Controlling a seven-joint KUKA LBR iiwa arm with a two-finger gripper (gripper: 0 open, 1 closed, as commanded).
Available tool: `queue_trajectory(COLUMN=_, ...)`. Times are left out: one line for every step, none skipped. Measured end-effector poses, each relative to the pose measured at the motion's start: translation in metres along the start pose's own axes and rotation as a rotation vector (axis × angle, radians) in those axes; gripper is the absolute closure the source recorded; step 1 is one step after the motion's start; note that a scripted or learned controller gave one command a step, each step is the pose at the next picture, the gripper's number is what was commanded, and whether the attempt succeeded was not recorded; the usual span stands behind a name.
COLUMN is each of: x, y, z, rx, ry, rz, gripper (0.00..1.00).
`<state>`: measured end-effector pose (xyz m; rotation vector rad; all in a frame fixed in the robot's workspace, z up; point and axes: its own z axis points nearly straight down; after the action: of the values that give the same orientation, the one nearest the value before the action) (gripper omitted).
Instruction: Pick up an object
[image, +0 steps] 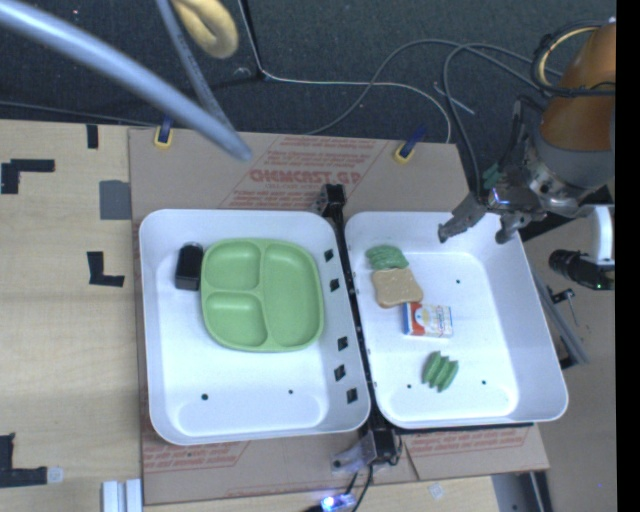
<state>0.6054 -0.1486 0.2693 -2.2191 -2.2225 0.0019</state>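
The right bin (520, 330) holds a green leafy piece (386, 257), a slice of toast (397, 288), a small red, white and blue carton (428, 320) and a green pea pod (439, 371). My gripper (479, 226) hangs over the right bin's upper right corner, to the right of the toast and apart from every object. Its two dark fingers (453, 228) are spread wide with nothing between them. In the left bin (165, 330) lies a green divided plate (263, 294) with a small black block (189, 266) at its left edge.
A black clip strip (345, 320) runs along the seam between the bins. Both bins rest on a cardboard sheet (300, 170). Cables (400, 70) trail across the dark surface behind. A grey pole (130, 80) slants across the upper left.
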Motion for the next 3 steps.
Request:
queue_trajectory(x=0.003, y=0.006, z=0.046, rx=0.004, ry=0.0, rz=-0.001, gripper=0.0)
queue_trajectory(x=0.0, y=0.008, z=0.11, rx=0.006, ry=0.0, rz=0.0, gripper=0.0)
queue_trajectory(x=0.002, y=0.002, z=0.174, rx=0.007, ry=0.0, rz=0.0, gripper=0.0)
